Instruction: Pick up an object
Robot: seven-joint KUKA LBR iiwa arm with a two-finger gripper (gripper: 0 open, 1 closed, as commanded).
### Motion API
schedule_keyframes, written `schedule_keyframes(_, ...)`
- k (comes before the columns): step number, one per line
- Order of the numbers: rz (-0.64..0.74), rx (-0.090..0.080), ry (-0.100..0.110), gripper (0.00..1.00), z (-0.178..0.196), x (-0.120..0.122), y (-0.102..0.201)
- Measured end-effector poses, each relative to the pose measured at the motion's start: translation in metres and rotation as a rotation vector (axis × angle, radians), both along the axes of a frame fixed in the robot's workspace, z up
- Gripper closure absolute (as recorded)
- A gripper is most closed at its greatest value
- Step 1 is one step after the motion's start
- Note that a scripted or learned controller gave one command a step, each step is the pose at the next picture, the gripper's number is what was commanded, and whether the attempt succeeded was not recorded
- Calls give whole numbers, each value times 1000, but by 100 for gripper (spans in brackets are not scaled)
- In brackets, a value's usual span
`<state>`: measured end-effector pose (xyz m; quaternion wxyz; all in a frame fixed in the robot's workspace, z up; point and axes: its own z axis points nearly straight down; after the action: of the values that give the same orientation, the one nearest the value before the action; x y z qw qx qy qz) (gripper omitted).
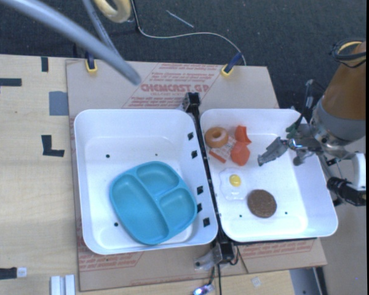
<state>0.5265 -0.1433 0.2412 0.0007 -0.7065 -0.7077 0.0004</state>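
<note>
The right bin point(307, 223) holds several toy foods. A tan doughnut point(217, 136) lies at its far left, with a red pepper piece point(240, 146) beside it and a thin red strip point(216, 157) below. A fried egg point(234, 182) and a brown patty point(262, 203) lie nearer the front. My gripper point(283, 153) hangs over the middle of this bin, right of the pepper piece and above the patty. It is open, with nothing between its fingers.
The left bin point(89, 140) holds a blue divided plate point(152, 201). A black divider point(200, 158) runs between the bins. The arm's orange band point(349, 85) sits at the right edge, and grey tubing point(61, 23) crosses the top left.
</note>
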Motion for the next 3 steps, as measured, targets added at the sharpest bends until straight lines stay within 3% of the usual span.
schedule_keyframes(3,0,0,2,0,-157,7,1)
